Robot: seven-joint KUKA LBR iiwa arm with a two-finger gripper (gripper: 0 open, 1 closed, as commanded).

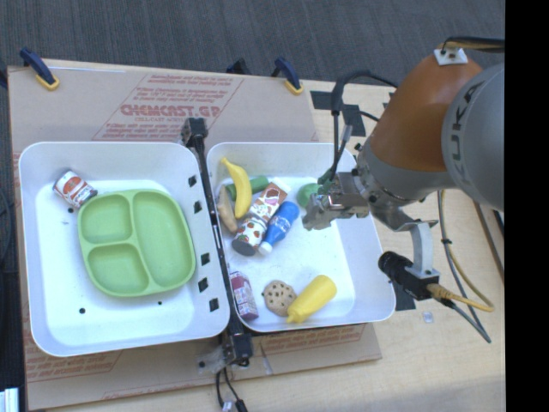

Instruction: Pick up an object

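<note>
— Under the arm's orange band (426,114), over the right bin (364,273), what do we fail to make out?

— We cannot tell how the hand (324,210) stands; its metal parts blur together near the bin's right wall. A green thing (307,192) just beside it is half covered, so we leave it unnamed.

— What else is hidden or cut off?

— We see the arm cut by the right edge of the view, and a brown item (226,211) tucked partly under the banana (238,185). The small packet (242,294) by the bin's left wall is too small for us to read.

— Let us count, then.

— Two white bins on the tabletop (446,359). In the left bin (43,307) we count one green divided plate (135,242) and one small can (74,189) at the far left corner. In the right bin we count one banana, one blue bottle (280,226), one red-and-white carton (269,198), one dark-capped jar (250,233), one cookie (279,295), one yellow bottle (312,298) near the front edge, plus the packet, the brown item and the green thing.

— And clamps?

— We count three with yellow tips along the cardboard sheet (163,101) behind the bins.
</note>
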